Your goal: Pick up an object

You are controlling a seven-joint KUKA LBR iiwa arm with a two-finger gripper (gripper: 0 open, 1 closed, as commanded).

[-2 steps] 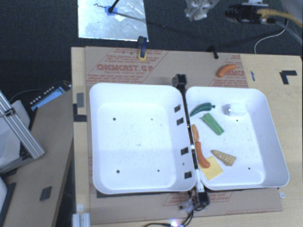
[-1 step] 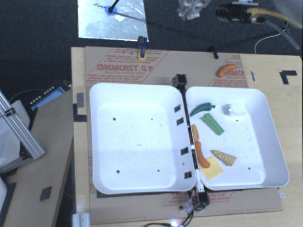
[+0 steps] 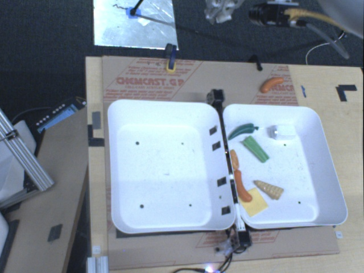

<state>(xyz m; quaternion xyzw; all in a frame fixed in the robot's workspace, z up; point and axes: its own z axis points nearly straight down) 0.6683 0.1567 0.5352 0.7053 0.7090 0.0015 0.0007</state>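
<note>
A: We begin at the gripper (image 3: 226,7), seen at the top edge of the view, high above the bench and well apart from both bins. Can we read its state?

B: We cannot tell; it appears as a pale, blurred form against the dark floor. We see nothing held beneath it.

A: Moving outward, where do the candidate objects lie?

B: All lie in the right bin (image 3: 324,147), toward its left half. We note a dark green curved pepper (image 3: 242,130) near the upper left, a lighter green oblong piece (image 3: 255,149) just below it, and a small white block (image 3: 281,132) to their right. Lower down we find an orange carrot-like piece (image 3: 243,189) along the divider, touching a flat yellow slice (image 3: 253,202), with a tan ridged cone (image 3: 269,189) just beside them.

A: And outside the bins?

B: An orange sausage-shaped item (image 3: 271,85) rests on the cardboard sheet (image 3: 148,78) behind the right bin. The left bin (image 3: 122,152) holds no objects that we can make out.

A: How far along do we judge the task?

B: At its start, in our judgement. Every object rests on a surface; none is lifted. What is left is the whole sequence: descend over the right bin, close on one object, and raise it clear.
</note>
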